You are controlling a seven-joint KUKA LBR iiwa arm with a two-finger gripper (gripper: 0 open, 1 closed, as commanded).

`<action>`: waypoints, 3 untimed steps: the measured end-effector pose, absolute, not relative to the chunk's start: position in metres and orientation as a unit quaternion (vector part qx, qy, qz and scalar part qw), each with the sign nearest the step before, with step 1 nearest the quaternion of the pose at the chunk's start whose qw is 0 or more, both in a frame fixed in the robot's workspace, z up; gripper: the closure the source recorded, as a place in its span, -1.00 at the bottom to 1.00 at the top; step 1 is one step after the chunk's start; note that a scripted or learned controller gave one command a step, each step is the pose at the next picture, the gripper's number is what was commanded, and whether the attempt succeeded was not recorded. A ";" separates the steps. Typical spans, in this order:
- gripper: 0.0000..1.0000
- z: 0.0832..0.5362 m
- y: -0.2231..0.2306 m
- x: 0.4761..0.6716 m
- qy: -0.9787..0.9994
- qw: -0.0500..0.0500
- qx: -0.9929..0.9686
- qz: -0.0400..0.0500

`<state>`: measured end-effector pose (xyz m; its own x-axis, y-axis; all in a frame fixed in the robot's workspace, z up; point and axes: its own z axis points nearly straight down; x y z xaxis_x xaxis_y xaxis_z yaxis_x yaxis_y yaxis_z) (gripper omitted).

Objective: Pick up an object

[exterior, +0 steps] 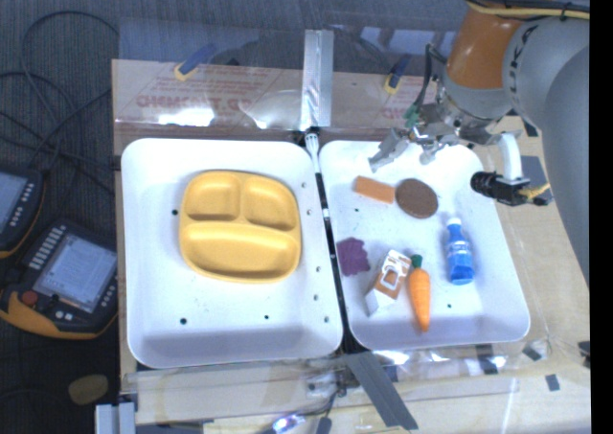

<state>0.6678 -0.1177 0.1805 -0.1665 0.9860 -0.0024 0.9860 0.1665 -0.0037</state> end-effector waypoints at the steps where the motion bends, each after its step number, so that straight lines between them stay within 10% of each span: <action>1: -1.00 0.093 -0.149 0.650 -0.773 -0.007 -0.635 -0.003; 3: -1.00 0.093 -0.173 0.672 -0.766 -0.008 -0.643 0.000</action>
<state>0.6724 -0.1726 0.0925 -0.1722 0.9850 -0.0120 0.9850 0.1723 0.0100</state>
